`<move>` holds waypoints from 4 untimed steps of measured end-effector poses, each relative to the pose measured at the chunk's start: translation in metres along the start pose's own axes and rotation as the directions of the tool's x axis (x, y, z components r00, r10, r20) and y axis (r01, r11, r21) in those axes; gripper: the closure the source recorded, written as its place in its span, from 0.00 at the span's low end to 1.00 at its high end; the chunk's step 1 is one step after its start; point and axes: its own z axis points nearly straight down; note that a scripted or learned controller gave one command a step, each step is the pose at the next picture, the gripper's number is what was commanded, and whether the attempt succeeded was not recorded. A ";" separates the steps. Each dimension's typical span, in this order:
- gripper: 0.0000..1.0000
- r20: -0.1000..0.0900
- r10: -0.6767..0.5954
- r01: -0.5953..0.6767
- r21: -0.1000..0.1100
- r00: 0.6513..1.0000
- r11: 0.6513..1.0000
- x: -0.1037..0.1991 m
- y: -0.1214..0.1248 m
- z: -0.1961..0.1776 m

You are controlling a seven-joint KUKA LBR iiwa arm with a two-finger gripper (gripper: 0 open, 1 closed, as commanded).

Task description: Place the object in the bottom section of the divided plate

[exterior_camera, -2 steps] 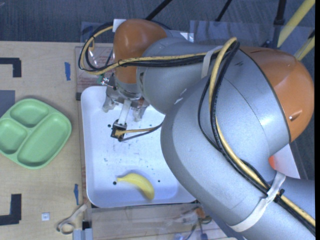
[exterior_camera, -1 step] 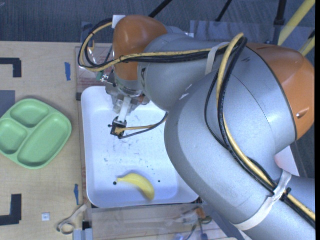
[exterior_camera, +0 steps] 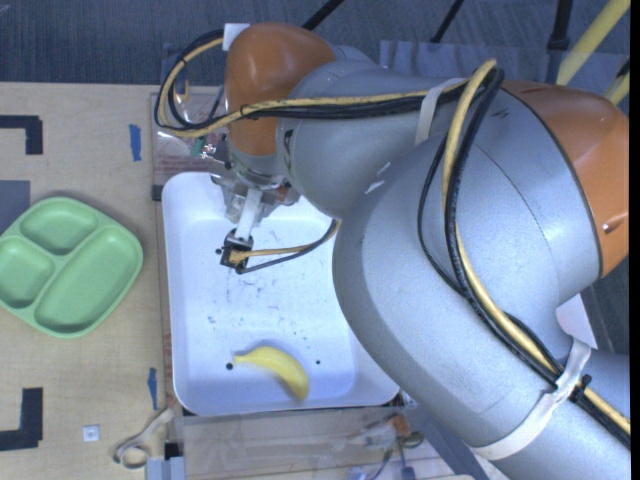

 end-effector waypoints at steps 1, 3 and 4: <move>1.00 0.003 -0.104 0.104 0.007 0.995 0.995 -0.057 -0.057 -0.002; 1.00 0.006 0.171 -0.171 0.005 0.985 0.985 -0.011 -0.013 0.004; 1.00 -0.001 0.213 -0.213 0.000 0.977 0.977 -0.054 -0.002 0.022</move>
